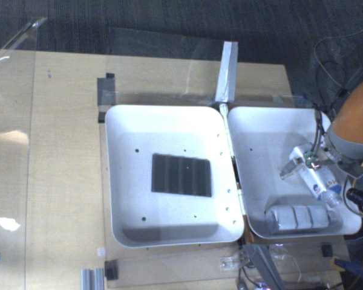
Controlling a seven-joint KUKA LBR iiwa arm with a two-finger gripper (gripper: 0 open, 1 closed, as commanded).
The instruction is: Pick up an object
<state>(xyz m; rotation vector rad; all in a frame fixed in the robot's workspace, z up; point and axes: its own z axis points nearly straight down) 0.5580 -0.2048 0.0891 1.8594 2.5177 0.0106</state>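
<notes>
Judging by its ribbed, blocky look, the grey object [301, 217] lying just below the gripper [297, 162], against the near wall of the right bin [260, 125], is probably stiff and fairly light; a grasp across its short width seems best. Whether the gripper is open or closed cannot be told, as its tip blurs into pale parts. A dark ribbed slab [181, 174] lies well to the gripper's left in the left bin [127, 138].

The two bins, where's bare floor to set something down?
Left bin: bare floor rings the dark ribbed pad on all sides. Right bin: its far-left part is bare; the near-right is crowded by the tool and a grey ribbed block.
</notes>
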